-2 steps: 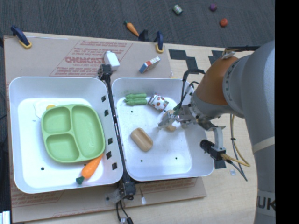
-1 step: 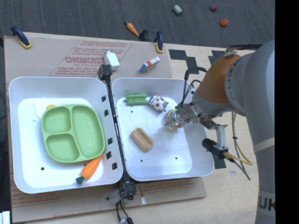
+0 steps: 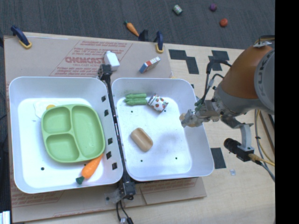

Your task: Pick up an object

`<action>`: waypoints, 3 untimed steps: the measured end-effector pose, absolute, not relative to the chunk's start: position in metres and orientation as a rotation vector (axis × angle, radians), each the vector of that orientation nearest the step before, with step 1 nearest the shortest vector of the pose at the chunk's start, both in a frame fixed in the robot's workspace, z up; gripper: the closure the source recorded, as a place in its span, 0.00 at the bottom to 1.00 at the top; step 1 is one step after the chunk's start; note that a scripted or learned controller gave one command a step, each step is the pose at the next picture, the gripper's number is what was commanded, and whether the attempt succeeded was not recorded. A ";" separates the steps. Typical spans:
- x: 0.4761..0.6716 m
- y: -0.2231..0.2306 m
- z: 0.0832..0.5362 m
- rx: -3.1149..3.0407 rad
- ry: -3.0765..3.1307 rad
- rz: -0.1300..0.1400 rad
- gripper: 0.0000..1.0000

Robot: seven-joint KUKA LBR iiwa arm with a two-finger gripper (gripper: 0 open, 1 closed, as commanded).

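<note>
Right bin: 1 bread roll at centre, green beans near back wall. Claw hovered at right rim, state indiscernible. Advised: centre above roll, descend vertically.

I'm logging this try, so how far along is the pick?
Nothing looks picked yet. The bread roll, the green beans and the small spotted toy all lie on the floor of the right bin. The tool sits at that bin's right rim, with nothing visibly in it. Reaching in, gripping and lifting remain.
</note>
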State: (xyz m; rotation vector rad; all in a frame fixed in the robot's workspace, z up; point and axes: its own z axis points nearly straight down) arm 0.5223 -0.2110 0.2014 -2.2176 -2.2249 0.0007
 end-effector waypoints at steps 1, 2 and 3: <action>0.476 -0.199 0.217 -2.213 -2.227 0.002 1.00; 0.503 -0.211 0.248 -2.216 -2.227 0.000 1.00; 0.477 -0.211 0.243 -2.214 -2.227 0.003 1.00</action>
